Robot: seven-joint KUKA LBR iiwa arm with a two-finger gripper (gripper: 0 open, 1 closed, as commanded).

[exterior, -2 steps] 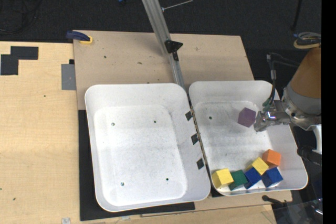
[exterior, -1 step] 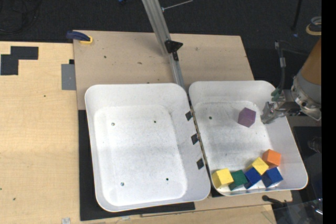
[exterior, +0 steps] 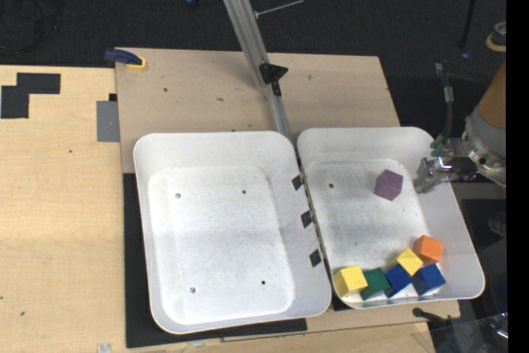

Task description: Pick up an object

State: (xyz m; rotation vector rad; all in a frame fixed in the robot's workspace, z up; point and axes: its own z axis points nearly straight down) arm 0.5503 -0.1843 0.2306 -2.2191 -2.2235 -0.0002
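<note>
Two white bins sit side by side on the worktop (exterior: 74, 202). The left bin (exterior: 216, 229) has only bare floor showing. In the right bin (exterior: 382, 215) a purple cube (exterior: 388, 184) lies alone near the far side, while yellow (exterior: 350, 279), green (exterior: 374, 283), blue (exterior: 428, 279) and orange (exterior: 427, 247) blocks huddle in the near corner. The end effector (exterior: 431, 172) hangs at that bin's right rim, beside the purple cube; I cannot tell how far open it is.
</note>
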